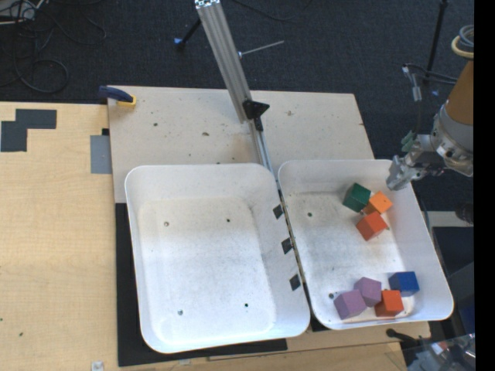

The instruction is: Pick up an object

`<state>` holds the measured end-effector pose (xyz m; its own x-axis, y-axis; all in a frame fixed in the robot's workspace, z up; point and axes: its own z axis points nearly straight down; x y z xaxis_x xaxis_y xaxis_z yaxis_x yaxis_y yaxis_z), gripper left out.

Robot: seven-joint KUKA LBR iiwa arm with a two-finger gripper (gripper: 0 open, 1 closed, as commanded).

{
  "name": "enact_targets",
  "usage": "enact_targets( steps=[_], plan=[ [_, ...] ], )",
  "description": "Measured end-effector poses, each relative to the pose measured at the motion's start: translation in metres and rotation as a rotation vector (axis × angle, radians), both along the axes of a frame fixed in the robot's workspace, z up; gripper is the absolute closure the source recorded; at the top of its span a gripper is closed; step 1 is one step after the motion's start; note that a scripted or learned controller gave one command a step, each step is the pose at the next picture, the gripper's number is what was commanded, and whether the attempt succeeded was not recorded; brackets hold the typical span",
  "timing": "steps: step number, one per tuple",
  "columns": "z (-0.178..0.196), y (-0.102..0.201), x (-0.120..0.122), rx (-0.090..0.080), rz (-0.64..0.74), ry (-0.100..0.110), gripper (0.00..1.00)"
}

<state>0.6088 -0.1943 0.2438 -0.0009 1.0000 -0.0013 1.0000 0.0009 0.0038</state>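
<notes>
camera view: the gripper (399,173) hovers at the right bin's (309,178) upper right rim; i cannot tell its state. the likeliest miss is clipping that rim, or nudging the touching green block (356,197) and orange block (380,202), just lower left of it.

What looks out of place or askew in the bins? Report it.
Nothing looks spilled or damaged. All the blocks sit in the right bin, in two loose clusters: the green block, orange block and red block near the far side, the rest at the near corner. The gripper hovers over that bin's far right rim.
</notes>
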Motion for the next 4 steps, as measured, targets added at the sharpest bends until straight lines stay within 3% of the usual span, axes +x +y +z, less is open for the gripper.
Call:
enact_targets(
  steps=[2,4],
  plan=[
    [-0.016,0.107,-0.016,0.005,0.004,0.009,1.0],
    [-0.003,0.204,-0.021,0.003,0.002,0.007,1.0]
  ],
)
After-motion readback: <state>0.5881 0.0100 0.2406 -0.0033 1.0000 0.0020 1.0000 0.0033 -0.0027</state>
